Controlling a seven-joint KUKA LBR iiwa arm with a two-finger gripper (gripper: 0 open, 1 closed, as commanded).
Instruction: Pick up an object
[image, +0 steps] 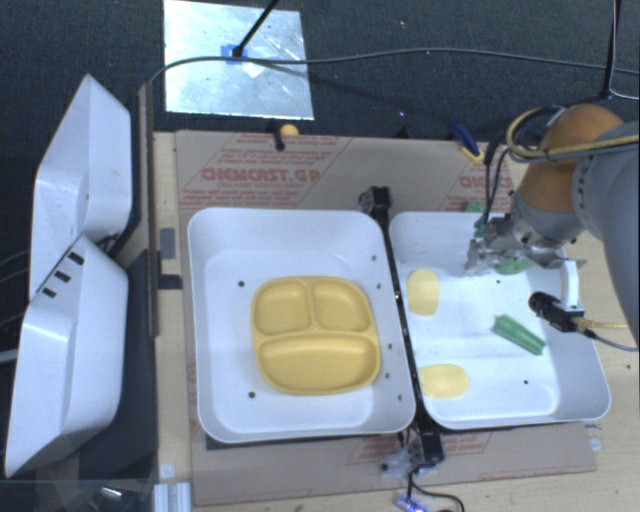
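Note:
In the right bin (570, 395) lie a pale yellow oval piece (423, 292) near its left wall, a second pale yellow piece (443, 380) toward the front, and a green stick (519, 334) at the right. My gripper (492, 255) reaches down at the back of this bin, right over a small green object (511, 265) that peeks out beside it. The green object touches the gripper's tip, but whether it sits between the fingers is hidden.
The left bin (215, 300) holds a yellow divided tray (315, 333). A black clamp (377, 199) sits between the bins at the back. Cables run over the right bin's right rim, and white housings stand at the far left.

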